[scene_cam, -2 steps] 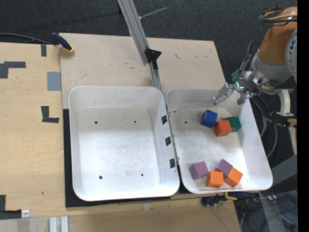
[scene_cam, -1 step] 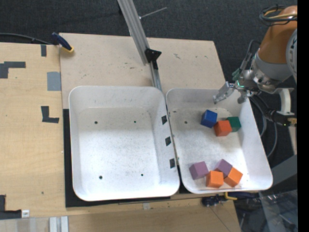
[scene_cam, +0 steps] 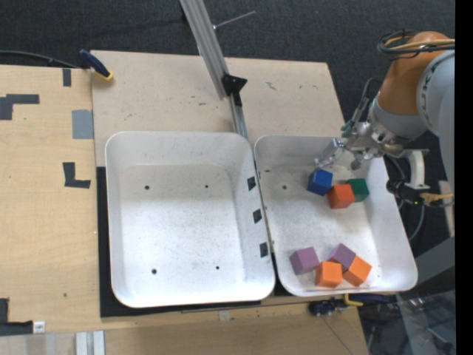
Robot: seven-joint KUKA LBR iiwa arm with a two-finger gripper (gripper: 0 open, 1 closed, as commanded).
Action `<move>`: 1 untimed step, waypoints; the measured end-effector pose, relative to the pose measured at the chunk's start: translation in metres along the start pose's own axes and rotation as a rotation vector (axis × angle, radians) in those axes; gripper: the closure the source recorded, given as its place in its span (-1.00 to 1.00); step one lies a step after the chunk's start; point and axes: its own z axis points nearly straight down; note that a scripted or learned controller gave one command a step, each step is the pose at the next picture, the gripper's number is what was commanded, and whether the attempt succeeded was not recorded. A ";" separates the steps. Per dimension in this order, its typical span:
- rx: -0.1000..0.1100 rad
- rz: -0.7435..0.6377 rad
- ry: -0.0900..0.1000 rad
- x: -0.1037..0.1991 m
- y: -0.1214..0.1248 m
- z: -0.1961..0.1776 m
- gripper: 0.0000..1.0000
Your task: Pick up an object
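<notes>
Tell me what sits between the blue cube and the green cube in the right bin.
In the camera view, the red-orange cube lies between the blue cube and the green cube, slightly nearer the camera than both and touching the green one.

We see two smooth white plastic bins (scene_cam: 133,154) on a matt light wooden bench (scene_cam: 44,198), beneath a brushed grey metal rail (scene_cam: 203,32).

right bin (scene_cam: 384,231): three blocks (scene_cam: 338,191) rear | four blocks (scene_cam: 330,265) front
</notes>
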 end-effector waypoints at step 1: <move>-0.001 0.001 0.000 0.001 -0.001 0.054 -1.00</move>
